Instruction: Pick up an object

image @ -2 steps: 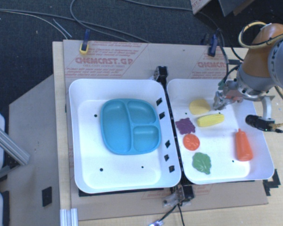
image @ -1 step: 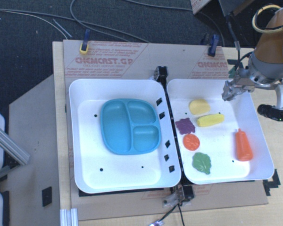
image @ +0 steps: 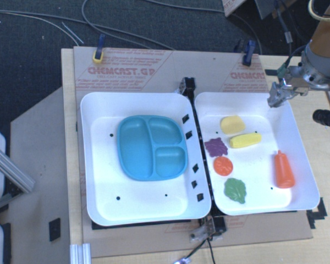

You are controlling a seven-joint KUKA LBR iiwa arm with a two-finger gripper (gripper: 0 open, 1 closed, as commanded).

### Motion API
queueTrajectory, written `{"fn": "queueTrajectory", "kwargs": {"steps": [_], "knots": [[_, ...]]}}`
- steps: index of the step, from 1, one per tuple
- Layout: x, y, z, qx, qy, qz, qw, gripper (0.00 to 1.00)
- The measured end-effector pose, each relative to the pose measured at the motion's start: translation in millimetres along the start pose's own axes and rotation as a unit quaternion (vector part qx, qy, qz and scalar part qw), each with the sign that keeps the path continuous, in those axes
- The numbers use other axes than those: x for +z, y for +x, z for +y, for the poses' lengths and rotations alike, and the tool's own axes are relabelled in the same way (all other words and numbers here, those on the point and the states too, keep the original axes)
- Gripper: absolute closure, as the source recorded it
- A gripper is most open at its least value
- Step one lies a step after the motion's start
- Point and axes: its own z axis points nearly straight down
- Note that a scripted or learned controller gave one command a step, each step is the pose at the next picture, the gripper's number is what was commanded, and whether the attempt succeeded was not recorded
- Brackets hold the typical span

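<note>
Green toy food [image: 235, 190], lumpy like a leafy vegetable, lies nearest the lower edge of the frame, in the lower middle of the right bin [image: 303, 172]. Just above it sits a round orange-red piece [image: 223, 166], and above that a purple piece [image: 215, 146] near the bin's left wall. Higher still, a pale yellow lump [image: 232, 124] lies just above a long yellow piece [image: 245, 141], the two close together. An orange bottle [image: 283, 170] lies well apart from these, toward the right side of the same bin. At left, the other bin [image: 93, 164] holds a blue divided plate [image: 152, 147] with three compartments. Both bins rest on a brown board [image: 126, 65] held by clamps at its upper edge. Up at the right of the frame, the gripper [image: 276, 99] hangs over the upper right corner of the right bin, with nothing seen between its fingers; whether they are spread or pressed together I cannot tell
</note>
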Motion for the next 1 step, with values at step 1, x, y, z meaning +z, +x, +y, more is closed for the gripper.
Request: {"fn": "queueTrajectory", "kwargs": {"steps": [1], "knots": [[8.8, 0.2, 0.3, 0.000, 0.003, 0.001, 1.0000, 1.00]]}}
